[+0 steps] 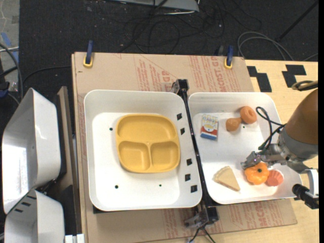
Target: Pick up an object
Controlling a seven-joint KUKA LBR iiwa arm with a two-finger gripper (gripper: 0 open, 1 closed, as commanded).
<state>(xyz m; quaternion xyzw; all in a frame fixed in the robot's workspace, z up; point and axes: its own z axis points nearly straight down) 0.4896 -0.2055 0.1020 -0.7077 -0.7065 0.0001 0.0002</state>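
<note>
The right bin (230, 151) holds several small items. An orange pumpkin-like toy (257, 175) lies near its front right, touching a red round piece (275, 178). A tan sandwich wedge (227, 178) rests to their left. Further back are a small blue, white and red carton (209, 127), a brown ring (248, 115) and a brown lump (233, 124). My gripper (254, 161) is low over the back left edge of the orange toy, with the grey wrist and orange-banded arm (305, 123) behind it to the right. Nothing appears lifted.
The left bin (101, 186) carries a yellow plate with three compartments (149, 143). A black divider (192, 146) runs between the bins. Cardboard (152, 70) lies under both bins, and white containers (30, 140) stand off the bench at far left.
</note>
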